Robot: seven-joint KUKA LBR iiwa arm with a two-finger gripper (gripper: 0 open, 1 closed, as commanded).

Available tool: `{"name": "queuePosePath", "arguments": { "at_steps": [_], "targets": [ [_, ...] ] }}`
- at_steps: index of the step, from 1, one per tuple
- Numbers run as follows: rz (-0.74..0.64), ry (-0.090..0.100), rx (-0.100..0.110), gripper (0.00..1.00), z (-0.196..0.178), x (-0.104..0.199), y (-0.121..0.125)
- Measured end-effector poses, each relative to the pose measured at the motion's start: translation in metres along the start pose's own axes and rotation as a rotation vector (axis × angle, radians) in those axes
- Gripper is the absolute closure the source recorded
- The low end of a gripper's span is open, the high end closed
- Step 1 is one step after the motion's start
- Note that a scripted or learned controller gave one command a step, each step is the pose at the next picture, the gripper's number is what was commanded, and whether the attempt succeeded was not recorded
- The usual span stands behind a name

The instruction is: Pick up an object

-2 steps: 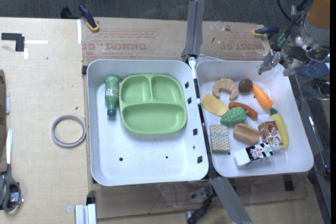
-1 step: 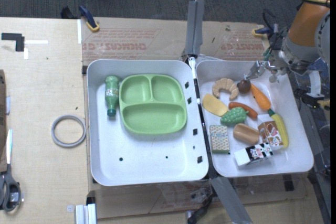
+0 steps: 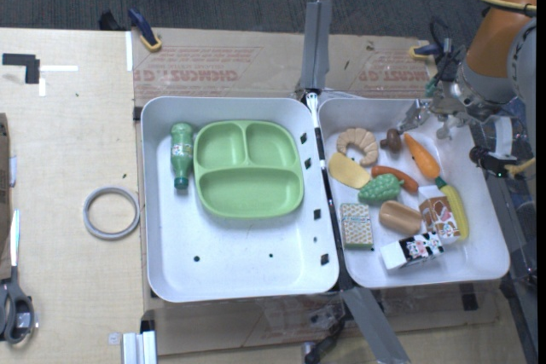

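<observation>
The gripper point(image 3: 429, 113) hangs over the right bin's point(image 3: 486, 264) twelve o'clock edge; its fingers' spread cannot be judged, and no item is seen between them. The carrot point(image 3: 421, 155) lies just at its six o'clock, near the croissant point(image 3: 359, 144). The left bin point(image 3: 230, 268) holds a green divided plate point(image 3: 249, 169) and a green bottle point(image 3: 181, 153).

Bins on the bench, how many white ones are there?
2. The left bin holds a green tray and a green bottle; the right bin holds the toy food.
</observation>
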State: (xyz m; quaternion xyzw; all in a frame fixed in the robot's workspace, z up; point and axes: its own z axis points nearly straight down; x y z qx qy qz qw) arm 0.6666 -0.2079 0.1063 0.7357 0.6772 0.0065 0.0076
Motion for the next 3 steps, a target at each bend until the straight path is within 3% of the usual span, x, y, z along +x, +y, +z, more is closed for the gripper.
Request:
{"name": "queuePosePath", "arguments": {
  "at_steps": [1, 2, 3],
  "targets": [
    [0.033, -0.002, 0.018, 0.0, 0.013, 0.021, -0.04],
    [0.035, -0.002, 0.018, 1.0, 0.003, 0.02, -0.04],
    [0.065, -0.001, 0.02, 1.0, -0.105, 0.075, -0.011]
  ]
}}
